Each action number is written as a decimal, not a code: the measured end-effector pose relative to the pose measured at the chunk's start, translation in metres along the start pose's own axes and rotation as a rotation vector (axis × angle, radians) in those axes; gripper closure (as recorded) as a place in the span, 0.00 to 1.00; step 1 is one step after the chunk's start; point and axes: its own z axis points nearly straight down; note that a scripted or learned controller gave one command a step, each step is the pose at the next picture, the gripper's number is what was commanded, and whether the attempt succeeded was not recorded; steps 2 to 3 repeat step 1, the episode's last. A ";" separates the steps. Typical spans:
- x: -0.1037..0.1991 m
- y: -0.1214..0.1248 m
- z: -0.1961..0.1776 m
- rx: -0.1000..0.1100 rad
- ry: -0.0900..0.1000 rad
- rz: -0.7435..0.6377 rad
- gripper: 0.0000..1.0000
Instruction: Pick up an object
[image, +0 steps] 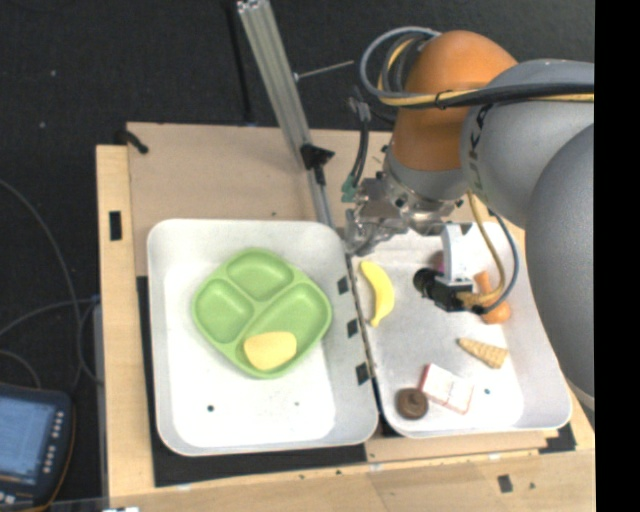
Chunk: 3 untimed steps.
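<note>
Arm (470, 120) overhangs the right bin's (530, 405) back; its front items lie uncovered.

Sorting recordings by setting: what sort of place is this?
Likely a robotics lab bench, not a kitchen: a grey arm over two white bins, toy food such as a banana, and loose cables on dark floor.

No legible text, labels, brands or numbers anywhere; any markings too small or blurred to read.
</note>
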 end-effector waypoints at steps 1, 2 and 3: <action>0.050 0.025 0.000 0.001 0.000 0.001 1.00; 0.050 0.025 0.000 0.001 0.000 0.001 1.00; 0.050 0.025 0.000 0.001 0.000 0.001 1.00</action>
